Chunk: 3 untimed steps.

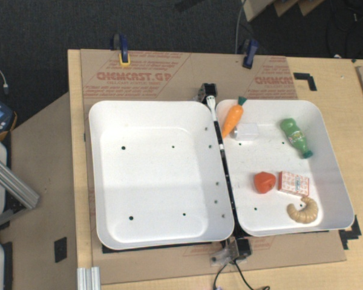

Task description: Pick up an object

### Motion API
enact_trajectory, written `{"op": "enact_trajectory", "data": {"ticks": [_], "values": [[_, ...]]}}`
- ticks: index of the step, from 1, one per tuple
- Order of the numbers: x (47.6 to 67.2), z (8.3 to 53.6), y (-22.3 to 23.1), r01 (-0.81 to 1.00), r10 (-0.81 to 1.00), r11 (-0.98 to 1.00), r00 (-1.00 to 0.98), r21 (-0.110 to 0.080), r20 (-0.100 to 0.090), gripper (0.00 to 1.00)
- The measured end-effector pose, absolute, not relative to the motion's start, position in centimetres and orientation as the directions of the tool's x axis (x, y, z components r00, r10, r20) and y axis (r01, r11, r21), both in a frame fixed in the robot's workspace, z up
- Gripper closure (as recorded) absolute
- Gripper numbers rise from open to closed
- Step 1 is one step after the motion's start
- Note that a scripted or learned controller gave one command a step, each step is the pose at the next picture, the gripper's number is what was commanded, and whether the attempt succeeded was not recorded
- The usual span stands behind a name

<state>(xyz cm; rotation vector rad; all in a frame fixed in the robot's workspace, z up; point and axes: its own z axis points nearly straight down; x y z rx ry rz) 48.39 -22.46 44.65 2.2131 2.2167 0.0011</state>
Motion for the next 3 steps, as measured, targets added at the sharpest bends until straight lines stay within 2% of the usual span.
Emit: {"op": "enact_trajectory", "data": {"ticks": [1, 2, 3], "values": [[48.4, 44.6, -22.4, 1.0, 1.0, 0.002, -0.002, 0.006, -0.005, 0.0], [48.4, 44.6, -22.4, 1.0, 1.0, 0.002, -0.002, 0.006, -0.005, 0.0], [48.0, 54.2, -20.8, 1.0, 1.0, 0.003, -0.003, 0.013, -0.006, 0.0]]}}
